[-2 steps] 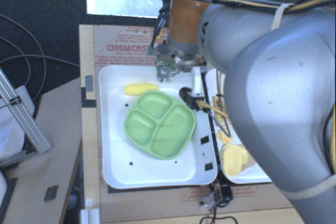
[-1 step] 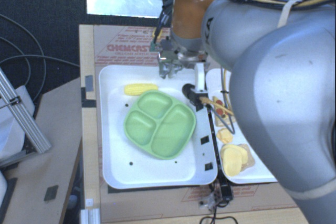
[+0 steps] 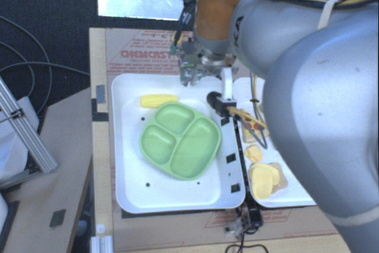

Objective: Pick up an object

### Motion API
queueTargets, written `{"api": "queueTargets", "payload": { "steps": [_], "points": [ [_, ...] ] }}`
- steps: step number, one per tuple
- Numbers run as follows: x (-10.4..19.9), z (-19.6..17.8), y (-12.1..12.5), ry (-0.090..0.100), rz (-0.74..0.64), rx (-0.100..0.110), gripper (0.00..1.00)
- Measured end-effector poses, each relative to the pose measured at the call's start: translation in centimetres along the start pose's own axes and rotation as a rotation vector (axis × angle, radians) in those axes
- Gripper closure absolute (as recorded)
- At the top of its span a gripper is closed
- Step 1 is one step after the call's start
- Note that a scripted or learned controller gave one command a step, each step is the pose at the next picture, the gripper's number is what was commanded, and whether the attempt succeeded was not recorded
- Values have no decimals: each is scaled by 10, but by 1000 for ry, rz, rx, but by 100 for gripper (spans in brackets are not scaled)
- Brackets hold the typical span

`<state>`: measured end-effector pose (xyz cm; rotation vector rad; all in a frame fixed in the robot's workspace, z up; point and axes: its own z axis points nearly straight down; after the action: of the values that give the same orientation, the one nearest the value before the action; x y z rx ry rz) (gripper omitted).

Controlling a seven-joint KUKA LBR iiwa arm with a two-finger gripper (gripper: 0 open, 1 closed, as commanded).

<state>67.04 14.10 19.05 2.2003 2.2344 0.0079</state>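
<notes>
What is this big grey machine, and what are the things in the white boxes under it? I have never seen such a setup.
It is a robot arm, grey with an orange band, reaching in from the right. One fixed camera looks down on it at a slant. Its gripper hangs over the far edge of the left bin. That bin holds a green divided plate and a yellow corn cob. The right bin holds small yellowish toy food pieces. I cannot tell whether anything is held.

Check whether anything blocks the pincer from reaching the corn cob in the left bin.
Nothing visible blocks it. The pincer hangs over the left bin's far edge, and the corn cob lies just beside it on bare floor, apart from the green divided plate.
</notes>
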Motion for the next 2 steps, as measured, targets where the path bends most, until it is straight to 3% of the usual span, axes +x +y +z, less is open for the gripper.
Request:
{"api": "queueTargets", "payload": {
  "steps": [2],
  "points": [
    [1,-22,2,-1,-12,-6,100]
  ]
}}
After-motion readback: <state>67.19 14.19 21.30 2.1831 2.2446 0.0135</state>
